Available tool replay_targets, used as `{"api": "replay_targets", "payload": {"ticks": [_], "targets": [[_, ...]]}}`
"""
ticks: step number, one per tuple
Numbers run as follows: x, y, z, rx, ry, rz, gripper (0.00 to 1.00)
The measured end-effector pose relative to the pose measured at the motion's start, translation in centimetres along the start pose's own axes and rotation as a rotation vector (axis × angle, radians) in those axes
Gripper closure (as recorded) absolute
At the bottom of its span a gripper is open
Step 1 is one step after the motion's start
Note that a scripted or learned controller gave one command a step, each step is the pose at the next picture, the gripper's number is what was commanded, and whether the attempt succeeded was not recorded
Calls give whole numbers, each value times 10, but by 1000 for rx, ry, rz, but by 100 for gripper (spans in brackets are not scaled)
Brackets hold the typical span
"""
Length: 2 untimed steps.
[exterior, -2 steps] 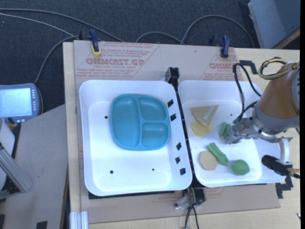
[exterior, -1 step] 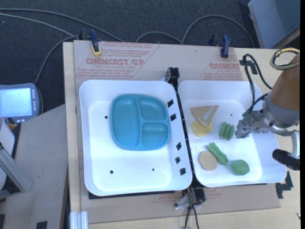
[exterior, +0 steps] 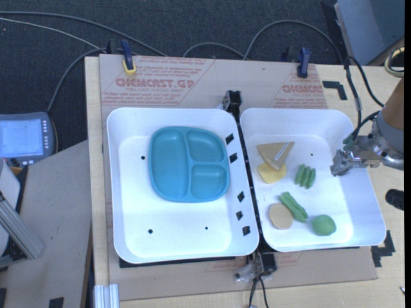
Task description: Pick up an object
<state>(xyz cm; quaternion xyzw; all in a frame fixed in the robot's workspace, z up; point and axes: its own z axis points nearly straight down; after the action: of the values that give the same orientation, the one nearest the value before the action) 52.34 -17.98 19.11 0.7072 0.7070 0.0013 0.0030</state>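
A dark carpeted floor (exterior: pixel 192 18) surrounds the desk (exterior: pixel 212 76), whose top is a brown board printed with red lettering and held at the back edge by two blue clamps (exterior: pixel 128 58). Several thin cables (exterior: pixel 64 37) trail across the floor behind it, and a small screen device (exterior: pixel 22 136) sits off to the left.

Two white bins lie side by side on the desk. The left bin (exterior: pixel 128 236) holds one blue divided tray (exterior: pixel 189 164) with three compartments. The right bin (exterior: pixel 359 204) holds six small toy foods: a tan wedge (exterior: pixel 276 151) with its point toward the lower right, a yellow piece (exterior: pixel 270 172) touching the wedge's tip, a ridged dark green piece (exterior: pixel 305 176) with its long axis running near to far, a long green piece (exterior: pixel 293 205) lying on a slant from upper left to lower right, a round tan disc (exterior: pixel 280 217) touching its lower end, and a round green ball (exterior: pixel 323 224) just beside it to the right.

The arm (exterior: pixel 392 133) comes in from the right and is cut off by the picture's edge. Its gripper (exterior: pixel 341 163) hangs over the right side of the right bin, apart from all six foods. The jaws are small and blurred, so I cannot tell whether they are spread or closed; nothing shows between them.
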Motion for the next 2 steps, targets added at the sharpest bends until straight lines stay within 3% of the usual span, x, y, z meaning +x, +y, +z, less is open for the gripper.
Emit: {"api": "replay_targets", "payload": {"ticks": [1, 2], "targets": [[0, 2, -46, 0, 0, -2, 100], [54, 23, -54, 3, 4, -8, 100]]}}
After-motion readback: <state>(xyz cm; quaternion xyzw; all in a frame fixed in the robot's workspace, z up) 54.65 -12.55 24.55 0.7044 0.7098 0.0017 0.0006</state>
